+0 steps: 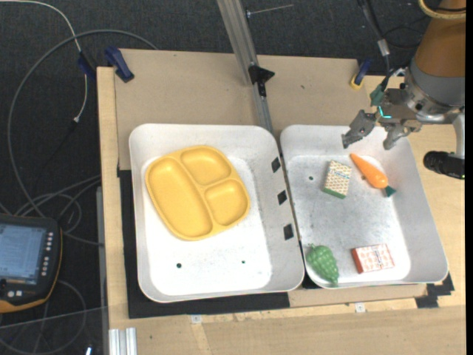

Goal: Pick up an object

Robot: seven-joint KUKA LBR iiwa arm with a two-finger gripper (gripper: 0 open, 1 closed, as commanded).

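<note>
Camera view: the gripper (375,130) hangs above the far edge of the right bin (418,198), its two fingers spread apart with nothing between them. No object is lifted; every item rests on a bin floor, so the pick looks not yet made and the whole grasp, closure and lift remain.

Nearest candidate is the toy carrot (369,171), lying flat just below the gripper on the near side, orange body slanting away toward its green tip. It is close to the fingers but apart from them, and by this slanted view it sits slightly toward the arm's side of the spread. Judged the likeliest target, though the task names none.

The checkered block (337,179) lies just beside the carrot, further from the arm. The green item (323,263) and the red box (372,258) sit well apart from the gripper at the bin's near edge. The yellow divided tray (196,191) rests in the left bin (148,272), farthest from the gripper
</note>
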